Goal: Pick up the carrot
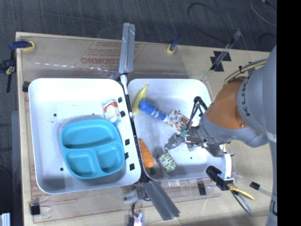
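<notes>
Hand open, empty — carrot apart at right bin's left wall.

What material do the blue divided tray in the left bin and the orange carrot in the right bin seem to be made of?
The blue divided tray looks like moulded plastic with a matte finish: even colour and rounded compartment edges. The orange carrot seems to be a plastic or rubber toy, since its surface is smooth and uniformly orange, though the view is too coarse to be sure. It lies by the left wall of the right white bin.
</notes>
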You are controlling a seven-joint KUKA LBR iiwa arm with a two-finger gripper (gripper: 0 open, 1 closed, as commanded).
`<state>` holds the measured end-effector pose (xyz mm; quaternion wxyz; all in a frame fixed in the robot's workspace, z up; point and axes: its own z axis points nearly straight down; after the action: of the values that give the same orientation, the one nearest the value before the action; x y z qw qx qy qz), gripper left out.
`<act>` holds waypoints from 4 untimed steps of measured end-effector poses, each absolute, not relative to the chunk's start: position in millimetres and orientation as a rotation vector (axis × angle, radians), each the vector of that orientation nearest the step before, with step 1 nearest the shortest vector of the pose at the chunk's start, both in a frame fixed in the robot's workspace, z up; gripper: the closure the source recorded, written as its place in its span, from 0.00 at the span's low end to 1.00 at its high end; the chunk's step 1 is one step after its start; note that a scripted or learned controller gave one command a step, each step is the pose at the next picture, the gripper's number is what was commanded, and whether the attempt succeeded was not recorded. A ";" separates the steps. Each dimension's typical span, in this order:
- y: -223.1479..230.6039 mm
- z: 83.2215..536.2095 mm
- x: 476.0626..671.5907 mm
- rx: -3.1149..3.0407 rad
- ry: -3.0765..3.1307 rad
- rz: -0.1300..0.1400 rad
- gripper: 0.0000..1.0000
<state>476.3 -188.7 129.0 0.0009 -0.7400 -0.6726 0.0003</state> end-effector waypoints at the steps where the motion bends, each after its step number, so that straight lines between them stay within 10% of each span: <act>1: -188.0 138.3 476.8 -2.315 -2.118 0.002 1.00; 3: -204.9 112.5 476.6 -2.351 -2.083 0.001 1.00; 4: -129.4 209.4 477.0 -2.756 -1.501 0.002 1.00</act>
<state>477.0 -129.4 209.4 0.0018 -0.8781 -0.4785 0.0006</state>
